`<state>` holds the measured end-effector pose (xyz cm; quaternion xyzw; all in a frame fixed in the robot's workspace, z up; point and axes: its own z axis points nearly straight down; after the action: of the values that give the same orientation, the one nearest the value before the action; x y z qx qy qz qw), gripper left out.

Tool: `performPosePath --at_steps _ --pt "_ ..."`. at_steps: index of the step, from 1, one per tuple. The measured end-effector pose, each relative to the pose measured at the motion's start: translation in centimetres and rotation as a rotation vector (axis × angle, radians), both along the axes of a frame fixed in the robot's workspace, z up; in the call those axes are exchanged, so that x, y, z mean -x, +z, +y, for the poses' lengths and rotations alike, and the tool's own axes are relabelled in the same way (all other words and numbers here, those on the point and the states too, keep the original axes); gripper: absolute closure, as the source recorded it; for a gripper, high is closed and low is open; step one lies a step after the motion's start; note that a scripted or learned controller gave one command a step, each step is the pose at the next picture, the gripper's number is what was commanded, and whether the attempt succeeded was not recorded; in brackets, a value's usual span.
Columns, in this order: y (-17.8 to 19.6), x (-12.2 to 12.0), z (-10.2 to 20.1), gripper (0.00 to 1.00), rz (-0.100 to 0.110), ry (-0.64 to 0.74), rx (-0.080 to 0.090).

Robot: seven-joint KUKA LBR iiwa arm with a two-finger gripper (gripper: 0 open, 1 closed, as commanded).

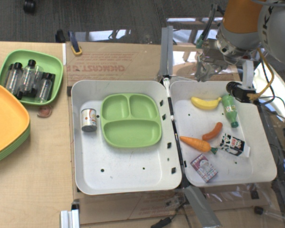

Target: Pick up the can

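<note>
A: Where's your can [89, 119]?

B: Left bin [128, 175], standing upright at the left wall, just beside the green tray [131, 120]. You can't tell whether it touches the tray.

A: And the tool [210, 66]?

B: Hanging over the back edge of the right bin [256, 167], well apart from the can. Too much clutter around the wrist, so you cannot tell how it is set or whether it has hold of anything. Nothing is visibly in it.

A: So the reach is not yet begun?

B: Looks so. You'd want to cross the divider high, clear of the tray rim, then drop straight over the can.

A: Grip line?

B: Probably front to back. Wall on one side, tray on the other, little room there. Centre well, since a clipped rim could topple it.

A: Right bin's banana [205, 102], bottle [230, 109], carrot [195, 143]?

B: Leave them alone.
</note>
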<state>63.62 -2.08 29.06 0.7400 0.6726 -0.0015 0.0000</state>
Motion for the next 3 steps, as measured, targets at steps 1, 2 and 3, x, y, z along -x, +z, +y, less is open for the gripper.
performPosePath --at_steps 1,2,3 --pt "-10.1 4.1 -1.0 1.00 0.002 -0.059 -0.001" --pt "-7.4 5.0 -3.9 1.00 0.000 -0.097 0.000" --pt "-6.8 1.1 -4.7 1.00 0.000 -0.142 0.000"
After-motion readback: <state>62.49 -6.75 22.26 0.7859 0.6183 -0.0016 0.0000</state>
